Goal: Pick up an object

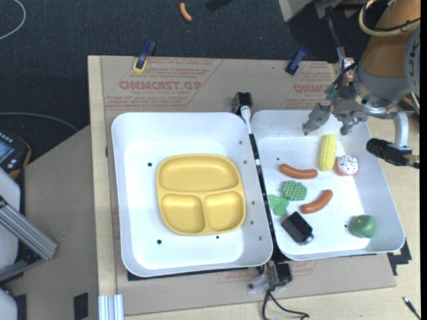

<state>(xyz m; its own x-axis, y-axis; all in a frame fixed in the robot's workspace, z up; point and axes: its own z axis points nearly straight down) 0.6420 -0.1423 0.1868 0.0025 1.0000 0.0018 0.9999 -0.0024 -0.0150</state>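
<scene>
Two white bins side by side on the bench. Left bin holds a yellow divided tray, three compartments, sitting roughly centred. Right bin has the loose items: corn cob upright-ish near the back, pink-and-white cupcake toy just beside it on the right, one sausage left of the corn, second sausage lower down and tilted, green knobbly piece between the two sausages toward the bin's inner wall, black block near the front, green apple at the front right corner.

Gripper is over the back edge of the right bin, above the corn and apart from it. Fingers spread apart, nothing between them. Orange band of the arm visible top right. Stray orange piece on the dark floor beyond the bench.
</scene>
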